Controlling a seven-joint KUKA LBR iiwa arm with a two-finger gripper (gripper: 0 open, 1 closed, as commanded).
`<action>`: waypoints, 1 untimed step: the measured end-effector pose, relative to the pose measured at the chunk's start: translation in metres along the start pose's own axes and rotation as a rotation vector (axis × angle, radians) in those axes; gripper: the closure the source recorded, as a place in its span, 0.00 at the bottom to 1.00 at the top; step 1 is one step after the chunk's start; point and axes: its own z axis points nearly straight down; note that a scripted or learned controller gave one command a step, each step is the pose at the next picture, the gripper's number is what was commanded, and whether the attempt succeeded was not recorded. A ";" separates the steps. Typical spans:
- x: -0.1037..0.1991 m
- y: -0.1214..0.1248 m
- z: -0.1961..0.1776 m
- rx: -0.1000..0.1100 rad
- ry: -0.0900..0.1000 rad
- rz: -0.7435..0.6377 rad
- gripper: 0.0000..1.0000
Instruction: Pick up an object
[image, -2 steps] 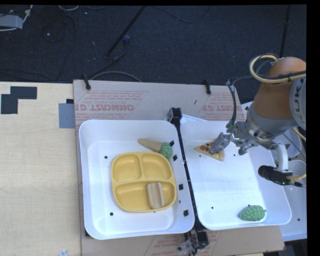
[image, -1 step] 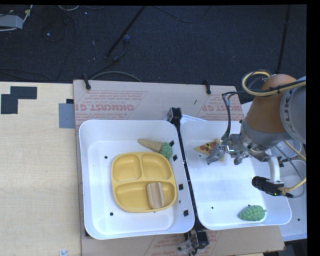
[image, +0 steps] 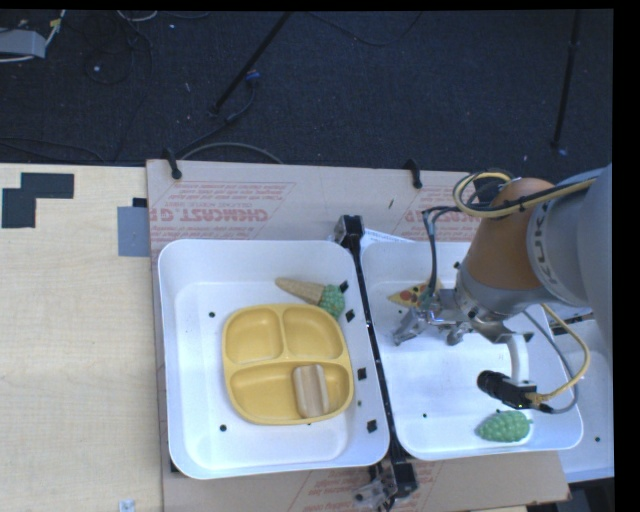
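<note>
Pizza slice toy (image: 408, 296) lies in the right bin (image: 440, 420), just beyond the jaws on their far side, close to the bin's back wall and almost touching the metal fingertips. It is the nearest candidate for the pick.

Gripper (image: 428, 326) sits low in the right bin, its metal fingers splayed apart, with nothing seen between them. Whether they reach the bin floor cannot be told.

Recommended procedure for the step in hand:
1. Centre the jaws over the slice so that both fingers straddle it.
2. Descend until the tips meet the floor, since the slice looks flat and thin.
3. Close, then lift straight up, clear of the back wall.

Green bumpy toy (image: 504, 428) lies well behind the jaws, near the front wall, beside a black cable end.

Left bin (image: 190, 300), across the divider from the jaws, holds a yellow tray (image: 262, 340) carrying a tan block (image: 311, 390), with an ice cream cone toy (image: 312, 292) just behind the tray.
</note>
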 end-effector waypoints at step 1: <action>0.000 -0.001 0.001 -0.003 -0.001 0.002 0.00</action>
